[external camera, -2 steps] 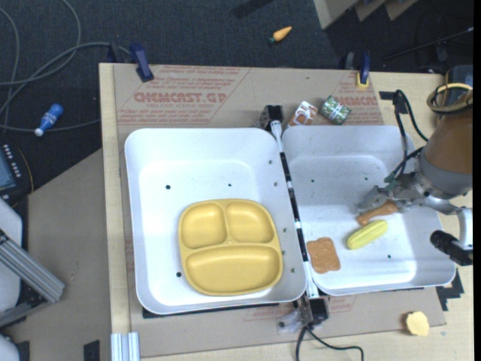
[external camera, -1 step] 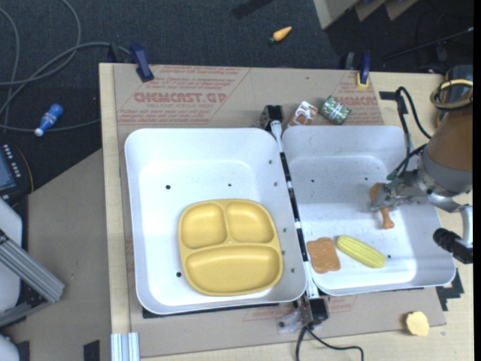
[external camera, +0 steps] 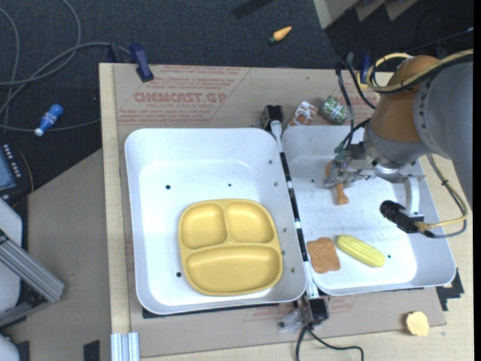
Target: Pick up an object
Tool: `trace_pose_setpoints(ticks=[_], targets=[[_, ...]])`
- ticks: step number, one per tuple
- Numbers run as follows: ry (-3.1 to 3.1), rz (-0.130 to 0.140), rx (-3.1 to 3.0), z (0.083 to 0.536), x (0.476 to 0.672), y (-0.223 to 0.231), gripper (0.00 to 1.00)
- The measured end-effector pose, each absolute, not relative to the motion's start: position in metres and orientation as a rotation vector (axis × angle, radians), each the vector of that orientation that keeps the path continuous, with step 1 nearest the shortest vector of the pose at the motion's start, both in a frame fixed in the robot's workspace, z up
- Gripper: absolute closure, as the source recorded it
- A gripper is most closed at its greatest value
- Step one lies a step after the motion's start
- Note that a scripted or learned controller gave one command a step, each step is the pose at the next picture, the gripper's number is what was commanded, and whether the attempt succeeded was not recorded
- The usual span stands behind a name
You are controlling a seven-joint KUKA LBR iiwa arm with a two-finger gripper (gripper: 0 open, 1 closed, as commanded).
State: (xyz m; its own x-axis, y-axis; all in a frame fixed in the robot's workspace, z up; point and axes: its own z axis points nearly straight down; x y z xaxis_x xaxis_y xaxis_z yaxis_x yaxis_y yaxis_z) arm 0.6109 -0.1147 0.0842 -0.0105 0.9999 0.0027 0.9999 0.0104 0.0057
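Orange carrot-like piece in right bin, just under gripper, grip state unclear

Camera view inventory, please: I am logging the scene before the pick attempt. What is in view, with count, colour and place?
Bins: two, white, side by side on the bench.
Divided plate: one, yellow, in the left bin.
Corn cob: one, yellow, right bin, near edge.
Toast-like slice: one, brown, right bin, beside the corn.
Small orange piece: one, right bin, just below the gripper.
Small packets: two, mixed colours, on the board beyond the right bin.
Yellow chunk: one, bench's near right corner.
Orange bit: one, on the floor.
Bottle: one, blue, floor at left.
Arm: one, grey and orange, from the right.
Gripper: one, over the right bin.
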Motion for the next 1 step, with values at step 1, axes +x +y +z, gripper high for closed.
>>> trace_pose_setpoints(ticks=[1], targets=[[2.226,0.012,2.208,0.1909,0.6183,-0.0375,1.00]])
